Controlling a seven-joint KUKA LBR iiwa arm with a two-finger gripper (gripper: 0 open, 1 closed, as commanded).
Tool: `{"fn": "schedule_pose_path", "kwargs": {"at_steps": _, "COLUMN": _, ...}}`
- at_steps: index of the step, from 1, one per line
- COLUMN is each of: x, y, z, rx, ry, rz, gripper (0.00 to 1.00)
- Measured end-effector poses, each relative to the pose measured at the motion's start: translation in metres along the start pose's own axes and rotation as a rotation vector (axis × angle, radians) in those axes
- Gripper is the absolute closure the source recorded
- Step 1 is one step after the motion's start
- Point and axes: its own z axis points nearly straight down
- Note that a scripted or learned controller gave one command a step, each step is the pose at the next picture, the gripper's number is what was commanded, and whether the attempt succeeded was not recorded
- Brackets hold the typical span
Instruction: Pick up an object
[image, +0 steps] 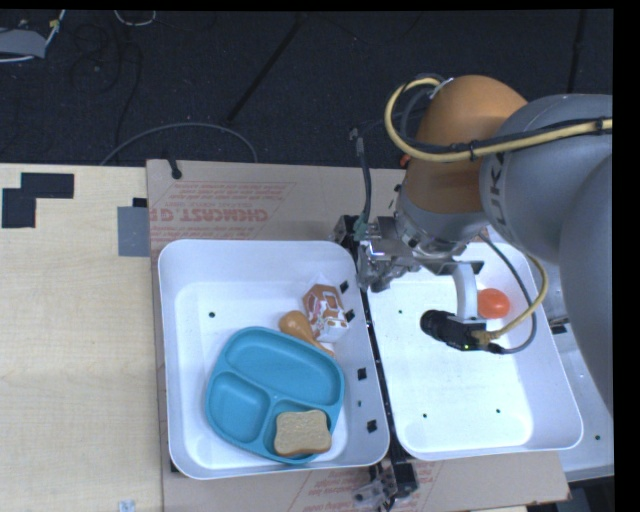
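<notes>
Gripper (381, 262) position: at the far end of the divide between the two bins, on the inner edge of the right bin (470, 400). Whether it is open or closed cannot be told, since the wrist housing masks it; nothing can be seen held in it.

Candidate objects: a wrapped packet (325, 308) lies in the left bin (200, 300), just across the divide and nearest the gripper, touching a tan piece (296, 324) beside it. An orange ball (493, 302) sits in the right bin, on the other side of the gripper and partly hidden by the arm (560, 200).

Assessment: no grasp is made yet. The packet appears the readier target. To do this well, the gripper should centre over the packet, clear of the bin wall and the tan piece, then descend straight. The blue divided plate (250, 385) and its bread slice (302, 432) lie farther off.
</notes>
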Motion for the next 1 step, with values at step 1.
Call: {"fn": "schedule_pose_path", "kwargs": {"at_steps": 1, "x": 0.0447, "y": 0.0019, "z": 0.0014, "rx": 0.000, "ry": -0.001, "rz": 0.000, "gripper": 1.00}}
